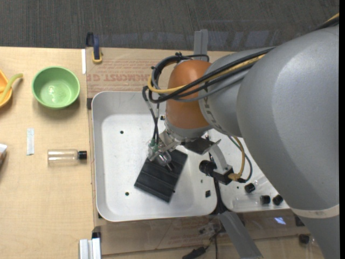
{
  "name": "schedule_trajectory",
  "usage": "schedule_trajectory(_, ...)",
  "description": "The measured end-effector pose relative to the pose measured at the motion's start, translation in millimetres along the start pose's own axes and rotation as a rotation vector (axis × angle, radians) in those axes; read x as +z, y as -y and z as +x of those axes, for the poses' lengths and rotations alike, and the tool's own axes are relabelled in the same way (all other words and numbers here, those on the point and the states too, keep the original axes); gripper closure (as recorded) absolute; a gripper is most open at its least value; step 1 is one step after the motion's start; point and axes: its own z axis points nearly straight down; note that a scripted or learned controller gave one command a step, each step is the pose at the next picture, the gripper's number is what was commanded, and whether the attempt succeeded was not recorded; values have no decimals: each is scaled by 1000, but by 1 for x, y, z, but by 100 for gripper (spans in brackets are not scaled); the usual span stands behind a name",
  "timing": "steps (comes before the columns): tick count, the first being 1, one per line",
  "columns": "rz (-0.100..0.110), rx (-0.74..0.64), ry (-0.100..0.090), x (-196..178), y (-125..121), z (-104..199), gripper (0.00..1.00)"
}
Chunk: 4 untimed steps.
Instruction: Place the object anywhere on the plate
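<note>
pincer (160,156): down at the top edge of the black block (159,177), can't tell its finger state
block: flat in the white bin (108,198)
progress: nothing placed yet imo, no plate spotted

- The wooden bench (48,198) runs across the view, pale and bare in places
- A white bin (108,198) sits on it, right of the middle; a second white bin (253,201) lies just beside it on the right, largely hidden
- On the bench's left: a green bowl (56,87); below it a clear bottle (67,155) with a black cap, lying on its side
- A small white strip (30,142) lies left of the bottle; an orange thing (4,88) sits at the left edge, cut off
</note>
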Motion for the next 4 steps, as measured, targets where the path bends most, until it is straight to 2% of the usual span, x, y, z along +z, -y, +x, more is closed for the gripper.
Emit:
schedule_trajectory(1, -4, -426, 3, -96, -17, -109, 100)
schedule_trajectory(2, -3, -552, 3, -240, 24, -191, 100)
schedule_trajectory(3, -3, -650, 1, -94, 21, -147, 100)
schedule_trajectory(4, -3, -728, 1, -95, 65, -47, 100)
